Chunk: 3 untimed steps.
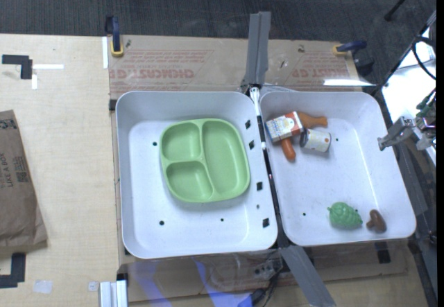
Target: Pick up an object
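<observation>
1. Objects for pickup, all in rt white shallow plastic bin (388,181): small orange-and-white carton (282,126); orange carrot-like stick (289,149) just below carton, touching it; white cylindrical cup w/ dark end (318,141) on its side, just beside carton; second orange piece (313,120) behind cup; green knobbly grape-like toy (344,216) near front wall; small brown lump (376,221) in front-rt corner, near green toy but apart.
2. Left white shallow bin (139,222): holds pale green three-compartment plastic tray (205,159), roughly centred. No loose items seen in it.
3. Claw (401,131): grey metal, at rt rim of rt bin, up by far end. Open/closed state: cannot tell, too small, partly cut off. Nothing seen in it.
4. Key relation: every item lies left of claw. Carton cluster is across bin towards divider; green toy and brown lump are towards front. Judgement: brown lump nearest rt wall, cluster nearer claw's level.
5. Carrot stick long axis: runs roughly front-to-back, slight tilt.
6. Surface (62,160): light wood; brown paper bag (17,181) at left, well apart.
</observation>
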Motion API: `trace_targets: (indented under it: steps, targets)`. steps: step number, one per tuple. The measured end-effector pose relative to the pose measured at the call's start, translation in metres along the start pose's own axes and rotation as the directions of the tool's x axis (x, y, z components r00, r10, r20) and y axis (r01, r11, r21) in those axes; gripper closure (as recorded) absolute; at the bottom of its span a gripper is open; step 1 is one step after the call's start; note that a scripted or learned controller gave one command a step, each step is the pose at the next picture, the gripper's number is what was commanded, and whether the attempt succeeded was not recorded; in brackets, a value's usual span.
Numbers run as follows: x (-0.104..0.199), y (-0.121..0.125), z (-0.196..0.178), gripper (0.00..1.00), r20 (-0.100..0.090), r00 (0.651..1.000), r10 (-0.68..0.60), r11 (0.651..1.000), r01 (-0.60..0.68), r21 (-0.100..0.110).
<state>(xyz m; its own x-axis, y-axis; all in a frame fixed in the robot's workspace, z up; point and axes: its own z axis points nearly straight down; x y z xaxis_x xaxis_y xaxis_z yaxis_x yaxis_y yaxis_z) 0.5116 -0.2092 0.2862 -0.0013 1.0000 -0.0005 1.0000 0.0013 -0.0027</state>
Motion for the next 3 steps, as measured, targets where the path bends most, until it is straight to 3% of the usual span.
trace_targets:
  steps: [1, 2, 3]
  targets:
    - [0.022, 0.028, 0.134, 0.00, -0.001, 0.994, 0.108, 0.994, -0.108, 0.001]
    - [0.060, 0.065, 0.162, 0.00, 0.001, 0.933, -0.361, 0.933, 0.361, -0.002]
    - [0.075, 0.100, 0.195, 0.00, 0.001, 0.944, -0.329, 0.944, 0.329, -0.002]
